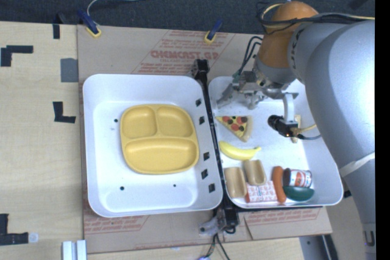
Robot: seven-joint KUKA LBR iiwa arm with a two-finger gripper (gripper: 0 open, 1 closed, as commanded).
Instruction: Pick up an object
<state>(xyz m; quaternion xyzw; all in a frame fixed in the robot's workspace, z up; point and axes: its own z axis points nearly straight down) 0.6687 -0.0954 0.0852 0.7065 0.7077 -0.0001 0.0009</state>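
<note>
- Lying along the near edge of the right bin [332,189] is a tight row of toy food: a hot dog bun [245,176], a red-and-white packet [261,193], a sausage [278,184] with its long axis running near to far, a small can [300,179] on its side, and a dark green piece [298,193] at the near right corner.
- Just beyond them, the banana [239,151] lies with its long axis across the bin, left to right, ends curving up slightly, close to the divider between the bins.
- Farther on, the pizza slice [235,125] points its tip toward the near right, crust toward the far left.
- Right of the pizza is bare white floor, the widest open room in this bin.
- The gripper [241,89] hangs over the far left part of the right bin, beyond the pizza, nothing between its fingers; whether they are spread or closed I cannot tell.
- The left bin [100,131] holds a yellow divided plate [159,138] in the middle, with bare floor all round it.
</note>
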